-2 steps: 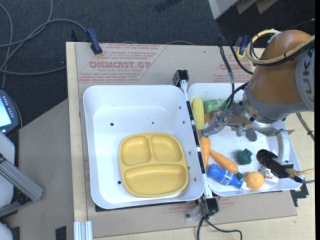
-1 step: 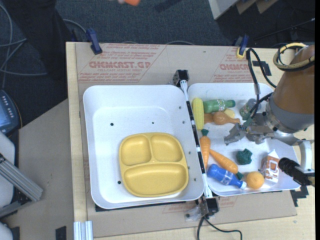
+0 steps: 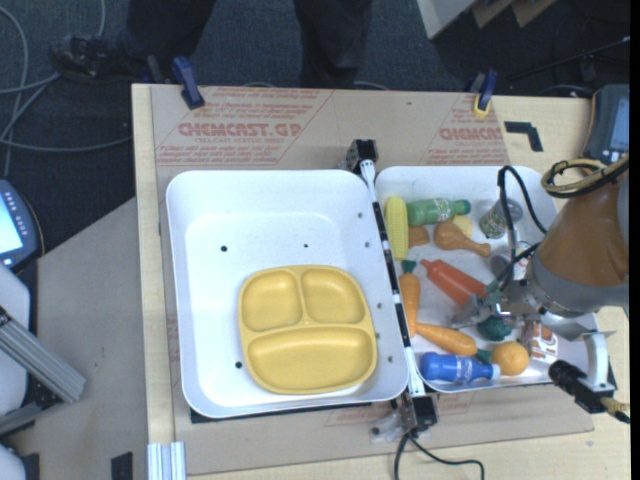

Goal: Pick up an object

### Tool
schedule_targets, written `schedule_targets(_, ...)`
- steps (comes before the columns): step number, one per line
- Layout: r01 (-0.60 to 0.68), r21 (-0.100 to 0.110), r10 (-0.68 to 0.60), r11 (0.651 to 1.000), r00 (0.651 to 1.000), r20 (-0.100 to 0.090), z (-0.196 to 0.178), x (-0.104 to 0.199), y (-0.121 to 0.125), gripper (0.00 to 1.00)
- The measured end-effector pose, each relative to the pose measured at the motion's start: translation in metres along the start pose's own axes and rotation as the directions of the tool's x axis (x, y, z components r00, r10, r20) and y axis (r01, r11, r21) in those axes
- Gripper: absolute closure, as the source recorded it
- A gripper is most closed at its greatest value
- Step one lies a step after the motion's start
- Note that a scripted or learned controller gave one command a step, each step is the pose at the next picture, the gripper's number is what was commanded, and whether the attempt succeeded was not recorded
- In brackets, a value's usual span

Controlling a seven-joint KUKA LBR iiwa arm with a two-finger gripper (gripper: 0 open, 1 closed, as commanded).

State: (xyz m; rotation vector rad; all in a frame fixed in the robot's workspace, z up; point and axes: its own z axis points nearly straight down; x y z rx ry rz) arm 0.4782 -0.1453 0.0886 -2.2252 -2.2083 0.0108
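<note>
My gripper point(image 3: 489, 311) is low inside the right bin point(image 3: 520, 180), near its middle, with the orange-banded wrist point(image 3: 585, 248) above it to the right. A small teal object point(image 3: 495, 326) lies just beneath it. A red pepper point(image 3: 452, 280) lies just to its left and an orange carrot point(image 3: 447, 338) in front of it. Around them lie a corn cob point(image 3: 396, 226), a green bottle point(image 3: 437, 210), a chicken drumstick point(image 3: 460, 236), a second carrot point(image 3: 409, 303), a blue bottle point(image 3: 455, 370), an orange point(image 3: 511, 358) and a small carton point(image 3: 543, 343).
The left bin point(image 3: 200, 268) holds a yellow divided plate point(image 3: 305, 328) at its front. A raised divider point(image 3: 385, 258) separates the two bins. Blue clamps point(image 3: 186, 81) point(image 3: 485, 91) grip the bench's far edge. A black cable point(image 3: 512, 208) loops over the right bin.
</note>
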Motion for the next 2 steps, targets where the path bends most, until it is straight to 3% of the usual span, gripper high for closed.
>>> schedule_targets(1, 0.006, -0.011, -0.006, 1.000, 1.000, 0.001, -0.016, 0.004, 0.003, 1.00)
schedule_targets(2, 0.018, -0.024, -0.018, 1.000, 1.000, 0.000, -0.139, 0.077, 0.042, 1.00)
